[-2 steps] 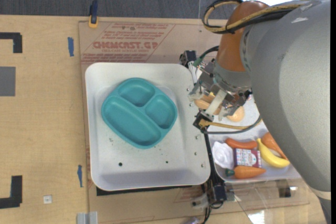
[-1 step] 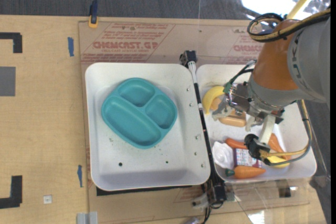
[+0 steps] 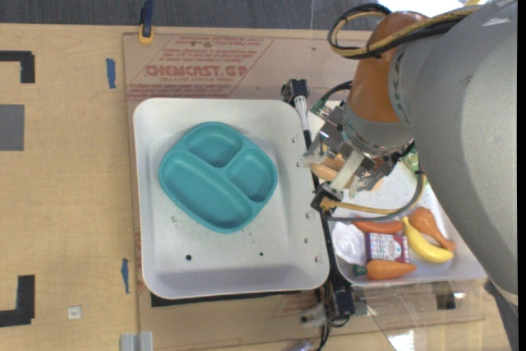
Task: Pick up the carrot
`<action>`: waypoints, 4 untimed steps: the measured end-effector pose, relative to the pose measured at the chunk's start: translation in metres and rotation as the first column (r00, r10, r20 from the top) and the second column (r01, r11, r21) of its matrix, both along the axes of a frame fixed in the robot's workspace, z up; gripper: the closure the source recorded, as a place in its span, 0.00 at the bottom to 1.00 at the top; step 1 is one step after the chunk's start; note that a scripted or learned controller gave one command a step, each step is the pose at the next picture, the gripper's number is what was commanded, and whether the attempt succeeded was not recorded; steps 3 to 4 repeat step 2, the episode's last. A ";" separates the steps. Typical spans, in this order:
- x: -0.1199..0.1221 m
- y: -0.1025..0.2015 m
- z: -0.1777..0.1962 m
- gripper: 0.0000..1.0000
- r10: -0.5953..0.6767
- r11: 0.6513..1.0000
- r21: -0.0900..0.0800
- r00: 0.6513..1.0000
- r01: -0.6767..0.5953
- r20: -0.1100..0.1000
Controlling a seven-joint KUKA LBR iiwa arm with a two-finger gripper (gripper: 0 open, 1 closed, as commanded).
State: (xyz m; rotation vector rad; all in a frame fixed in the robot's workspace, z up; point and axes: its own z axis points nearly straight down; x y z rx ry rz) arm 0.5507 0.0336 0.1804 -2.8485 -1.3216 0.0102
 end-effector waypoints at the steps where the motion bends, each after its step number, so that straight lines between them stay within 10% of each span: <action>1: 0.001 -0.066 0.081 1.00 0.264 0.965 -0.002 0.965 -0.264 0.003; 2: 0.001 -0.064 0.079 0.00 0.266 0.964 0.000 0.964 -0.266 0.001; 4: 0.001 -0.064 0.079 0.00 0.266 0.964 0.000 0.964 -0.266 0.001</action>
